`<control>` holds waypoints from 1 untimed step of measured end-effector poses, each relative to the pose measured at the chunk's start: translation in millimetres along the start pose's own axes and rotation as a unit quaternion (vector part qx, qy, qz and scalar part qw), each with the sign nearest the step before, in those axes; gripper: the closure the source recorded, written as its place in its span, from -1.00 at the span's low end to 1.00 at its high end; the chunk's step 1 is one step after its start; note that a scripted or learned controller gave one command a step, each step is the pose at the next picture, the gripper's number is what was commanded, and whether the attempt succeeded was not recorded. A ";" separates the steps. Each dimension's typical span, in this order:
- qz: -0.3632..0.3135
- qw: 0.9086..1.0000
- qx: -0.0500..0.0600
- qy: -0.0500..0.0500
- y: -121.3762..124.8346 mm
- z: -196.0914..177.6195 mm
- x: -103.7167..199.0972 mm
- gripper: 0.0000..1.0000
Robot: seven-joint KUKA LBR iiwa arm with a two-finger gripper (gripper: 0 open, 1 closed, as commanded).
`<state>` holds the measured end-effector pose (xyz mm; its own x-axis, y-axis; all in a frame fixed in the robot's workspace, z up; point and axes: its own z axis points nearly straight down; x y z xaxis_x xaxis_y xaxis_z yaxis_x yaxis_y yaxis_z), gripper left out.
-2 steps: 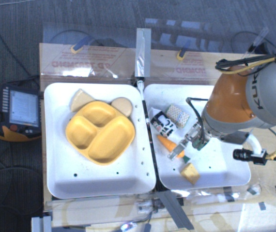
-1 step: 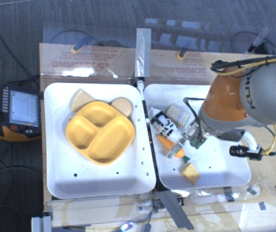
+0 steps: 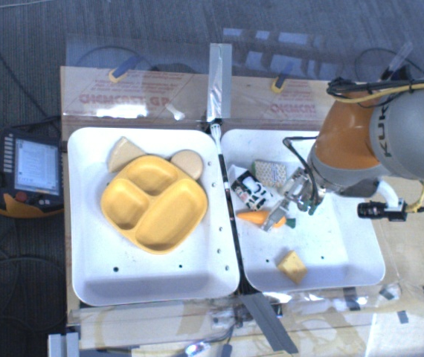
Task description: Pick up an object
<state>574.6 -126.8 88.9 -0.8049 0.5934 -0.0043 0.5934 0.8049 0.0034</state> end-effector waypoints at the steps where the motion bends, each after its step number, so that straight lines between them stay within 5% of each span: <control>1: 0.146 0.989 -0.002 -0.005 1.4 -1.1 31.5 -1.00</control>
<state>550.1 -107.0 89.9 -0.5995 0.8003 -0.0122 0.8002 0.5996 0.0093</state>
